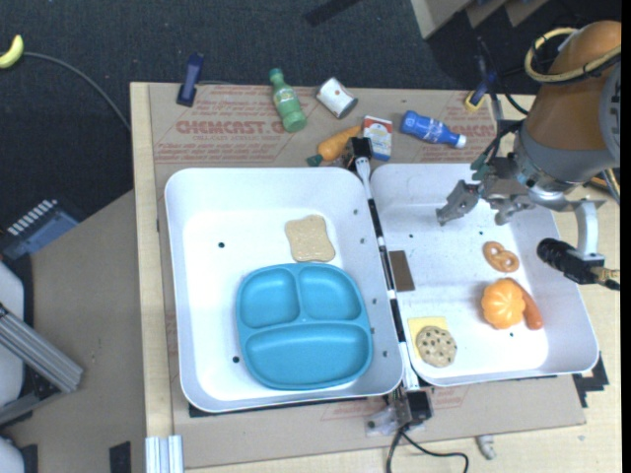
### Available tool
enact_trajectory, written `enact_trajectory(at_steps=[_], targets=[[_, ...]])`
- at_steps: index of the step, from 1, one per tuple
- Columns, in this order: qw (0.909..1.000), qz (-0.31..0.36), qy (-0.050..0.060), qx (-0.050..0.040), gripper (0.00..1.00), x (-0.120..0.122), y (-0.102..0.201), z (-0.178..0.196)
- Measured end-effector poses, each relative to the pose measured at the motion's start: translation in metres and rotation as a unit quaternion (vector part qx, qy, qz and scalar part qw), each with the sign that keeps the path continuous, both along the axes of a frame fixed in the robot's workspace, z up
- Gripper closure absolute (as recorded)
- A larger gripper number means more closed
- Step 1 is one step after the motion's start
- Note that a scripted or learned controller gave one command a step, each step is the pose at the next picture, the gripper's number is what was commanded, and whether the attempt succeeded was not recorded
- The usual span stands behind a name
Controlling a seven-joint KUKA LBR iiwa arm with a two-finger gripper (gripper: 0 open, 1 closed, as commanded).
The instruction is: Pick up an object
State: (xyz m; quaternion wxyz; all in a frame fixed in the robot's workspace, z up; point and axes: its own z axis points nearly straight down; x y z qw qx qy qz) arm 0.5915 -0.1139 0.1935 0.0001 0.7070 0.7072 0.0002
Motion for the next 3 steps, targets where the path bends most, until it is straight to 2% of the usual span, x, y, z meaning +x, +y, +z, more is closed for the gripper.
enact_trajectory(at_steps=[1, 2, 3], targets=[[1.0000, 0.000, -0.001, -0.0004, 0.00, -0.032, -0.062, -0.107], [1.0000, -0.001, 0.001, 0.0002, 0.00, -0.078, -0.072, -0.109], [1.0000, -0.001, -0.001, -0.0002, 1.00, -0.077, -0.072, -0.099]])
